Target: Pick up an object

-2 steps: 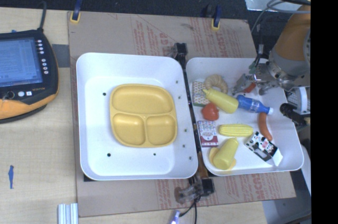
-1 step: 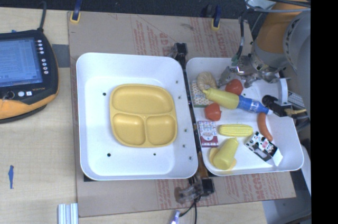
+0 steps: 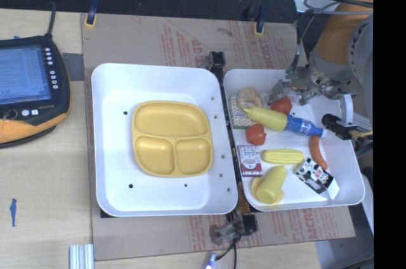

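My gripper hangs low over the back of the right bin, right above a small red object. Just in front of that lie a yellow squeeze bottle and a blue bottle, end to end. A red tomato-like piece, a corn cob, an orange sausage, a yellow cup, a red packet, a black-and-white box and a beige lump fill the rest of the bin. Nothing is visibly held.
The left bin holds a yellow divided plate. A tablet controller lies on the bench at far left. The arm's orange band and cables rise at the right. Clamps pin the cardboard base at the back.
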`<action>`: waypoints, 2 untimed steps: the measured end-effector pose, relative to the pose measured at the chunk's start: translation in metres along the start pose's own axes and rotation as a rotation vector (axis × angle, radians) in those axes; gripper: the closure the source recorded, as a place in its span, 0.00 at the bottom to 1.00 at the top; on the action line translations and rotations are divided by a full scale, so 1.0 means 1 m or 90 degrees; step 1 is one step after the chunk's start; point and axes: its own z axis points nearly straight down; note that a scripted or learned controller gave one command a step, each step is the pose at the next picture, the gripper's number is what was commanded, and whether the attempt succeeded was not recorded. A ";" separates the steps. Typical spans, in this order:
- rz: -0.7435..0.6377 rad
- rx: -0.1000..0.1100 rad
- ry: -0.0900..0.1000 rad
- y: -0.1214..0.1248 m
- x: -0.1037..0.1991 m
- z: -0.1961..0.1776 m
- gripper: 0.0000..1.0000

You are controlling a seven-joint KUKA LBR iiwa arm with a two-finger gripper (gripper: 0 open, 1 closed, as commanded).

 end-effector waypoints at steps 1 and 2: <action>-0.002 0.000 0.000 0.000 0.000 -0.011 1.00; -0.003 0.001 0.000 -0.046 0.049 -0.069 1.00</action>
